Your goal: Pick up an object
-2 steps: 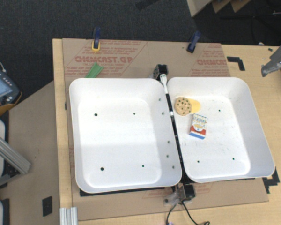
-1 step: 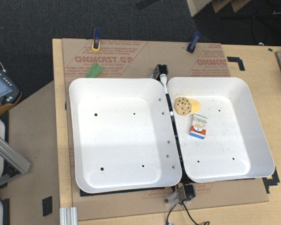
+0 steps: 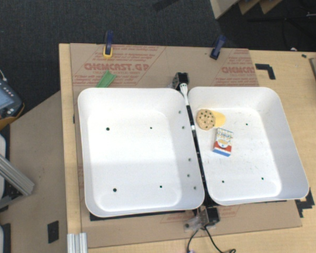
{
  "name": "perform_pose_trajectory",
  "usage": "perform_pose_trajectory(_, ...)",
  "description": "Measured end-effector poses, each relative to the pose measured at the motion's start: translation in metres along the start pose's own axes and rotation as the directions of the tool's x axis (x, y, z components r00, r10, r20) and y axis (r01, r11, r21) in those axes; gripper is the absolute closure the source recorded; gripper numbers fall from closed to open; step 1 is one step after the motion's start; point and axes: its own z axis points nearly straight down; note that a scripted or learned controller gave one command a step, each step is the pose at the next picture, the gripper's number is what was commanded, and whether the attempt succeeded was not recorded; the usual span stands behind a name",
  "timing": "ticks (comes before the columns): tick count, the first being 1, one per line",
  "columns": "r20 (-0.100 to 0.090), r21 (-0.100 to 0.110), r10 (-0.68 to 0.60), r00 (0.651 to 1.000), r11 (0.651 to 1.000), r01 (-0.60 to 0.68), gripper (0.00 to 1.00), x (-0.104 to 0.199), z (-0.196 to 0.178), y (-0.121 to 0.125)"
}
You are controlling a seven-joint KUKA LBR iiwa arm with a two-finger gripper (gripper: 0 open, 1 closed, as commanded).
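Whether the hand is spread or pressed together cannot be told here, so the plan has to start from the things themselves.

The pickable things lie in the right bin (image 3: 284,121), all toward its 9 o'clock side, near the wall it shares with the left bin (image 3: 95,141). A round cookie (image 3: 204,119) sits closest to that wall. A yellow piece (image 3: 220,119) touches it at 3 o'clock and looks partly tucked under it. A small carton (image 3: 223,142), white with red and blue print, lies flat at 5 o'clock from the cookie, just beside it but apart.

The carton looks the better choice. It has straight parallel sides and bare bin floor at its 3 and 6 o'clock. The cookie is flat and low, with the wall close at its 9 o'clock, so it offers little to grip.

To do the step well, the hand should come in spread, straight down over the carton's middle. It should be turned to close across the short width, along the 9-to-3 line. Descend nearly to the floor before closing, since the carton lies low. Keep off the cookie at 11 o'clock, then lift straight up. A glancing closure would probably just push the carton along the smooth floor.

The left bin and the bench (image 3: 147,62) play no part in this.
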Motion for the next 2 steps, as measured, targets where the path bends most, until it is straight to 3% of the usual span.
perform_pose_trajectory(1,-0.01,0.024,-0.002,1.0,1.0,0.002,1.0,0.019,0.15,0.03)
perform_pose_trajectory(2,-0.01,0.017,-0.007,1.0,1.0,0.007,1.0,0.091,0.201,-0.004)
